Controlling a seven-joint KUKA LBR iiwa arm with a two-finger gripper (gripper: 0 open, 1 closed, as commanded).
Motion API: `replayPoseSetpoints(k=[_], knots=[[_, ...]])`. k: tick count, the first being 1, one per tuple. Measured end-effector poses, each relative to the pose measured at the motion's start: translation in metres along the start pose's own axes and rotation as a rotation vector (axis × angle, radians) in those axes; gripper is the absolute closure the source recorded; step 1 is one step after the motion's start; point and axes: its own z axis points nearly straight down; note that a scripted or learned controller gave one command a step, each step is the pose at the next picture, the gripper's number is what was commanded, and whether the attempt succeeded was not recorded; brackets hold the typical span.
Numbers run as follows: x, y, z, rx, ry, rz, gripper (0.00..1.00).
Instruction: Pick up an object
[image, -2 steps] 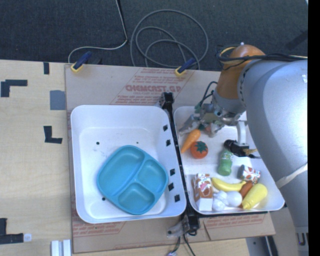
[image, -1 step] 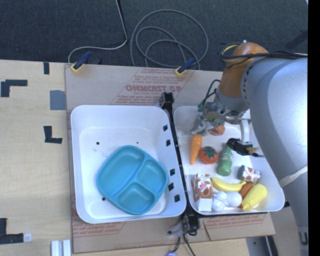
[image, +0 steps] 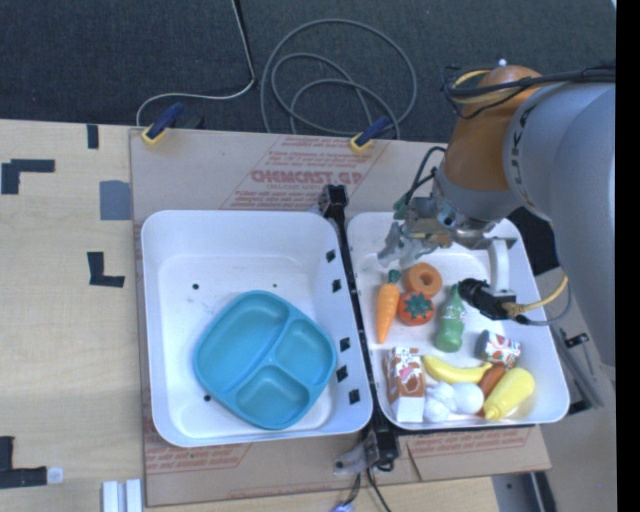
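My gripper (image: 400, 250) hangs over the back part of the right bin (image: 560, 385), just above and behind the toys. Below it lie an orange carrot (image: 386, 310), an orange ring-shaped doughnut (image: 425, 279) and a red tomato (image: 416, 309). Further forward are a green bottle (image: 451, 323), a yellow banana (image: 455, 371), a small carton (image: 405, 381), a yellow lemon-like piece (image: 509, 392) and a small can (image: 499, 349). Nothing shows between the gripper's metal fingers.
The left bin (image: 160, 250) holds a blue divided plate (image: 265, 357). A black divider (image: 345, 290) runs between the bins. Cables (image: 340, 90) lie on the dark floor behind the bench. The grey arm with its orange band (image: 490, 150) covers the right bin's far corner.
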Motion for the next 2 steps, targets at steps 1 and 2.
replayPoseSetpoints(k=[1, 2], knots=[[-0.003, 0.000, 0.006, 0.007, -0.002, 0.003, 0.00], [-0.037, 0.011, 0.085, 0.013, -0.003, 0.007, 0.00]])
